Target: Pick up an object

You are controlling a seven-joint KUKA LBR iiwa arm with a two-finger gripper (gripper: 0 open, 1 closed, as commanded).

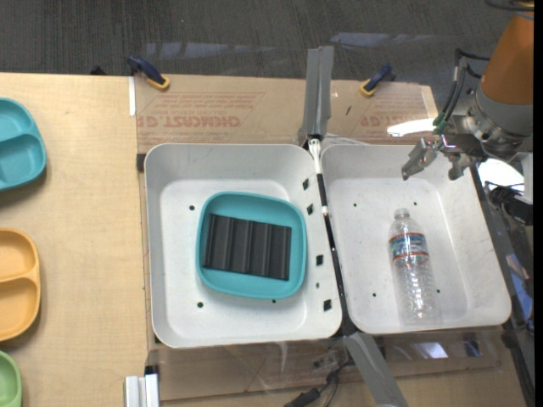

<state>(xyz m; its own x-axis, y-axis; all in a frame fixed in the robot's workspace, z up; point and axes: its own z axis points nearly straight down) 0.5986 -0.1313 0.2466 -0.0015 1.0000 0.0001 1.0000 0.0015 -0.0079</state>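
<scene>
Camera view, gripper: two-finger metal gripper [434, 161] hanging over the top right corner of the right shallow white bin [475, 312], fingers spread apart, gripping nothing, touching nothing.
Camera view, arm: grey with orange band [512, 53], entering from the right edge.
Camera view, task object: one clear plastic water bottle with red-and-blue label [411, 265], lying lengthwise in the lower middle of the right bin, cap toward the top, well apart from the gripper.
Camera view, open room: bare white floor around the bottle on all sides; bottle base near the bin's lower wall.
Camera view, left bin: left shallow white bin [170, 312] carrying one teal square tray [251, 246] with a dark ribbed insert.
Camera view, counts: two bins, one bottle, one teal tray; three divided plates at the left edge on the wooden bench – teal [19, 153], orange [17, 285], green [7, 381].
</scene>
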